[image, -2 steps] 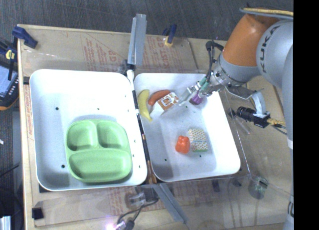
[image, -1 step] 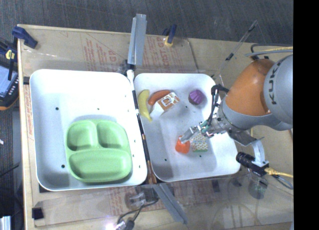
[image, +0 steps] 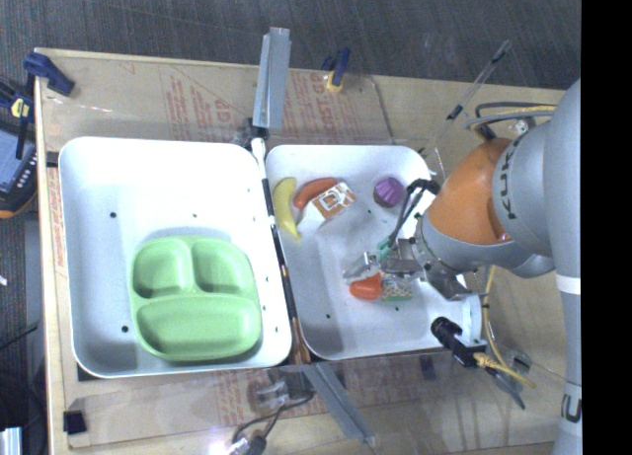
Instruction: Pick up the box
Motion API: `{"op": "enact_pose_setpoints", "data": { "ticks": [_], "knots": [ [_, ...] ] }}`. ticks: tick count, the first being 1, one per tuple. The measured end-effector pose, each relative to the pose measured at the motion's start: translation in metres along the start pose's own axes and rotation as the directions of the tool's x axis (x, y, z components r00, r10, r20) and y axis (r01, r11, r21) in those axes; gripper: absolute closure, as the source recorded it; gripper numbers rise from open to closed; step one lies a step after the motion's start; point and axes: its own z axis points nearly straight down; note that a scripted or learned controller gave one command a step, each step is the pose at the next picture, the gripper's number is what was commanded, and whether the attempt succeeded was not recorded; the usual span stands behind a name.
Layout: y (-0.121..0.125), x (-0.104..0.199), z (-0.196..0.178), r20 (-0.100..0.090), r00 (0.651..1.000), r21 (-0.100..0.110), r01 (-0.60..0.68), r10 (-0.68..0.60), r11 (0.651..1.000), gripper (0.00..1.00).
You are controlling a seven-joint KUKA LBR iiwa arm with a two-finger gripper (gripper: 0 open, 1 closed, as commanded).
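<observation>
The box [image: 334, 199] is small, white and orange, and lies in the far left part of the right bin [image: 326, 330]. It touches a red sausage-shaped toy [image: 312, 189] on its left. My gripper [image: 383, 271] is down in the same bin, nearer the front and right of the box, about a hand's width away. It hovers right over a red-orange toy [image: 365, 289] and a small greenish item [image: 399, 289]. Nothing of the box is between it.
A yellow banana [image: 285, 207] lies along the right bin's left wall. A purple toy [image: 388, 189] sits near the far wall by the arm. The left bin [image: 89, 177] holds a green divided tray [image: 196, 297]. Clamps and cables line the bench edges.
</observation>
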Motion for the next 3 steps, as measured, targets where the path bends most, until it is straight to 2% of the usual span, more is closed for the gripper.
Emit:
{"op": "enact_pose_setpoints", "data": {
  "ticks": [1, 2, 3],
  "knots": [
    [0.043, 0.007, -0.058, -0.003, 0.993, 0.006, 0.121, -0.121, 0.993, 0.0],
    [0.001, 0.001, -0.019, -0.004, 0.988, 0.009, 0.156, -0.156, 0.988, 0.0],
    [0.003, 0.0, -0.032, -0.002, 0.987, 0.004, 0.159, -0.159, 0.987, 1.0]
  ]
}}
